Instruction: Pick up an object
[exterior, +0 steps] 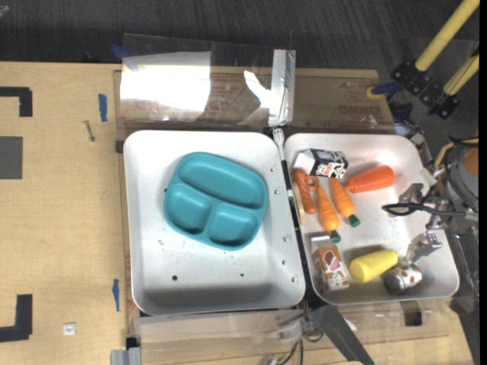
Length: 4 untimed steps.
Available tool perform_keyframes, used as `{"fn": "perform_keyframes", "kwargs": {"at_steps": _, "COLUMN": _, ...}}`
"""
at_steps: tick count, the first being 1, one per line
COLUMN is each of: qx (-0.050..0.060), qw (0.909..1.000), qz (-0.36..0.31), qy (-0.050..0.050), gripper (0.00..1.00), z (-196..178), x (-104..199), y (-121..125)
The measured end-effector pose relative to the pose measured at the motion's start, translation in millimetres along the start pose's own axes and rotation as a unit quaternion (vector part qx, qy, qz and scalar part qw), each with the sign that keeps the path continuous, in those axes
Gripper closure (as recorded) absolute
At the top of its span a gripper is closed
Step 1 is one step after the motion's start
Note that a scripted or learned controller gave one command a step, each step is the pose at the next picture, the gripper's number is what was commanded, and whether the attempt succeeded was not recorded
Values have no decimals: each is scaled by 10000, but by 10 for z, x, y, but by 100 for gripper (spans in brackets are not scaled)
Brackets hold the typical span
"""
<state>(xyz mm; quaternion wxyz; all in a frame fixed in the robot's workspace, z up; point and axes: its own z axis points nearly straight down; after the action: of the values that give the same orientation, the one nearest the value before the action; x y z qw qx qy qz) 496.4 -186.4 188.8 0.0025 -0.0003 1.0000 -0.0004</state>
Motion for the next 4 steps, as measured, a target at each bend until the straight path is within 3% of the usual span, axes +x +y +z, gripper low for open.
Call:
{"fn": "perform_keyframes", "kwargs": {"at_steps": 1, "qx": -1, "qw": 9998, "qz": 211, "qy": 0, "gripper": 0, "z": 261, "x": -909, "y": -349}}
{"fn": "perform_keyframes", "kwargs": {"at_steps": 2, "qx": 1, "qw": 9962, "qz": 872, "qy": -24, "gripper": 0, "z": 1006, "x": -1021, "y": 179}}
{"fn": "perform_keyframes", "kwargs": {"at_steps": 3, "qx": -4, "qw": 9922, "qz": 1246, "qy": -23, "gripper": 0, "z": 1002, "x": -791, "y": 578}}
{"fn": "perform_keyframes", "kwargs": {"at_steps": 4, "qx": 14, "qw": 9951, "qz": 985, "qy": -39, "gripper": 0, "z": 999, "x": -873, "y": 859}}
